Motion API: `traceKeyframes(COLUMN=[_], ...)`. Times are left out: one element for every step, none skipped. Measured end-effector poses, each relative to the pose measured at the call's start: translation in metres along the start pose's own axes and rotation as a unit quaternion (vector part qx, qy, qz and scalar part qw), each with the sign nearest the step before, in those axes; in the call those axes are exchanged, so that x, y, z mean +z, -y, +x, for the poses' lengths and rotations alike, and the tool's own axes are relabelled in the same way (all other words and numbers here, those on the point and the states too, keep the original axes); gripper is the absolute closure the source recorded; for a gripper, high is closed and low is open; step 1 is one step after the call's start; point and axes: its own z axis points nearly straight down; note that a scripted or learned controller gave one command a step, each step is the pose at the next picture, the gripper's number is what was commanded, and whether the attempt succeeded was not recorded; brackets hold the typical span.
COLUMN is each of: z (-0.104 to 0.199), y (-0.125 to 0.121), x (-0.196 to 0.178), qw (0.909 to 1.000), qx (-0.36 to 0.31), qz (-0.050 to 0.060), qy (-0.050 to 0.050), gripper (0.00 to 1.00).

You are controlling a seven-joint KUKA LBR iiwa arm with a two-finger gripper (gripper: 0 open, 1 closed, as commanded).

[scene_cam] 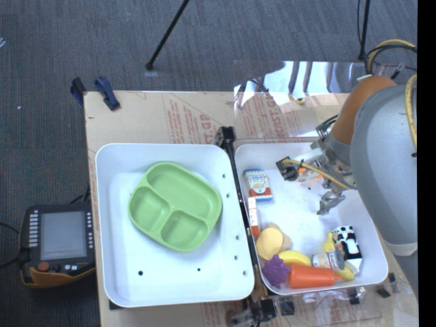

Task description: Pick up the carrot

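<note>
The carrot [311, 276], orange and tapered, lies along the near edge of the right bin [300, 199], pointing right. Purple grapes [276, 270] touch its thick left end, and a yellow banana [297, 257] lies just behind it. My gripper [328, 201] hangs over the middle right of the same bin, well behind the carrot and apart from it. Nothing shows in its grasp. The grey arm [388, 162] covers the bin's right side.
The right bin also holds a small blue-and-white carton [258, 184], a yellow round fruit [270, 240], a black-and-white patterned carton [348, 243] and a small bottle [327, 259]. A green divided plate [176, 206] sits in the left bin [116, 264]. A tablet [61, 240] lies left of the bench.
</note>
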Motion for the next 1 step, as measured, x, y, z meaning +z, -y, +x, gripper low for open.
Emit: traceKeyframes(z=[0.0001], y=[0.0008], x=[-0.0095], qw=[1.0000], qx=[-0.003], qz=[0.001], qy=[0.002], gripper=[1.00])
